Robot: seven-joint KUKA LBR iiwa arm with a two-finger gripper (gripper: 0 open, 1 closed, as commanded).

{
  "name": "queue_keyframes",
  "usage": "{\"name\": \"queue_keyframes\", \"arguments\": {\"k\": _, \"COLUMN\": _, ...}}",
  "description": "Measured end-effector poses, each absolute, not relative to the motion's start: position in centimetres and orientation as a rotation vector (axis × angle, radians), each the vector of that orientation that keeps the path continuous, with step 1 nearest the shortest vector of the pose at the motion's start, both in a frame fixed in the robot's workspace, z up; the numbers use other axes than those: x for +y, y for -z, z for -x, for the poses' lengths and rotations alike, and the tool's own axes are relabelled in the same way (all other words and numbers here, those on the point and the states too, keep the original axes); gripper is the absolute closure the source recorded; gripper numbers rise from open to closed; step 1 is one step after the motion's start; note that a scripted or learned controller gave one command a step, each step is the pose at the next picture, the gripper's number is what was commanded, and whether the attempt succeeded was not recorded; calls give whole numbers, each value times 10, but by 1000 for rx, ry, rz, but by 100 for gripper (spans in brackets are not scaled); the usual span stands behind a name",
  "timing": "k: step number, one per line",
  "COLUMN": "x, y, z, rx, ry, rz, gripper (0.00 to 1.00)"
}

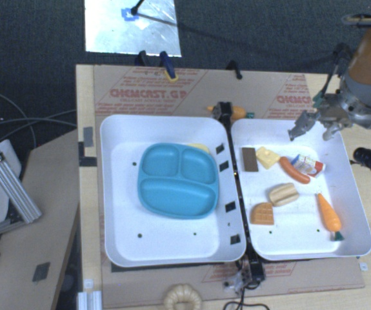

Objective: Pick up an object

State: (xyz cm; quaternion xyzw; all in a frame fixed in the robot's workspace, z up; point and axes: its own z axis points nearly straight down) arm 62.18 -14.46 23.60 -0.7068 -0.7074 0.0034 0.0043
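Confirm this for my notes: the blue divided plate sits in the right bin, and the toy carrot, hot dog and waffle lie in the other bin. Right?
Not quite. The camera view shows the blue divided plate in the left bin; the toy carrot, hot dog and waffle lie in the right bin.

Dark grey carpet floor (30, 37) surrounds the pale wooden bench (50, 173); a shiny silver sheet (130, 18) lies at 12 o'clock.

Blue divided plate (177, 179), left bin (117, 237)
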Motion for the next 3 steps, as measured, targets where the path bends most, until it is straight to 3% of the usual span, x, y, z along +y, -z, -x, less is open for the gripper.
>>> {"name": "queue_keyframes", "arguments": {"k": 1, "x": -144, "y": -244, "z": -624, "rx": -2226, "ry": 1, "rz": 2219, "gripper": 0}}
{"name": "queue_keyframes", "arguments": {"k": 3, "x": -151, "y": -124, "z": -633, "rx": -2223, "ry": -1, "rz": 2221, "gripper": 0}}
